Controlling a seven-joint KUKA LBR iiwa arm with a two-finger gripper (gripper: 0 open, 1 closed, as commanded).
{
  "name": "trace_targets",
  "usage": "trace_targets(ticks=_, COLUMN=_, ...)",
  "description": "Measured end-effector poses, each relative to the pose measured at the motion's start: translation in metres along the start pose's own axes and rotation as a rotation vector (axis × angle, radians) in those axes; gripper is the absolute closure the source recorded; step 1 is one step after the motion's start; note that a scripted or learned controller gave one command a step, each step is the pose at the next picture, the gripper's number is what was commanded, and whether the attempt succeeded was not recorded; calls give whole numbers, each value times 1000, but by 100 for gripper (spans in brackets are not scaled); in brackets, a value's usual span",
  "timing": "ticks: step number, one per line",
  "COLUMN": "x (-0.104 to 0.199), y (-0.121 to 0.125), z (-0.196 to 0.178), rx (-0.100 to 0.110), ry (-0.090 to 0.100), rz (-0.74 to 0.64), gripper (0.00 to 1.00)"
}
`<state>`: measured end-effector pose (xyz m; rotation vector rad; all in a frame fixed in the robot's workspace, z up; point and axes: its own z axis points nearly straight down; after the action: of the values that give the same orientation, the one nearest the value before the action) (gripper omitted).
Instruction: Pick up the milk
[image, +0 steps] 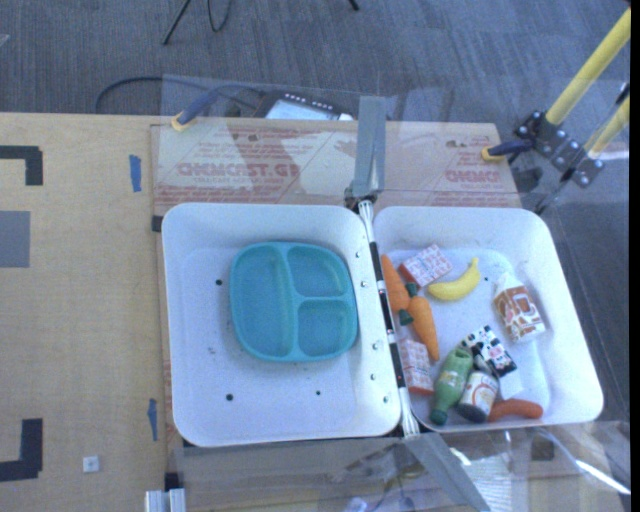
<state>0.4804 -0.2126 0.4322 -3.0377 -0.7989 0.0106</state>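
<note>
Grey carpet lies behind a pale wooden bench (70, 300) that bears two shallow white bins side by side, seen from above at a slant.

The milk (492, 351), a small carton with black and white cow patches, lies tilted in the right bin (578, 340), toward its near edge. Just beside it on the left lies a green bottle (450, 372). A small round tin with a red label (479, 394) touches the milk's near side, and a red pepper (515, 408) lies near the bin's front wall. A white bottle with a brown label (517, 311) lies just beyond the milk. Farther back are a yellow banana (455, 284) and a red and white packet (428, 264). Two orange carrots (424, 326) lie along the bin's left side.

The left bin (185, 330) holds a teal divided plate (295, 301), well apart from the milk.

Whether the claw is spread or pressed together cannot be told, nor whether it holds or touches anything.
</note>
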Motion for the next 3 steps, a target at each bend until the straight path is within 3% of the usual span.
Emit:
trace_targets(ticks=1, x=-2, y=5, z=0, rx=1, ry=0, rz=-112, gripper=100)
trace_targets(ticks=3, x=-3, y=9, z=-8, rx=3, ry=-5, rz=-54, gripper=100)
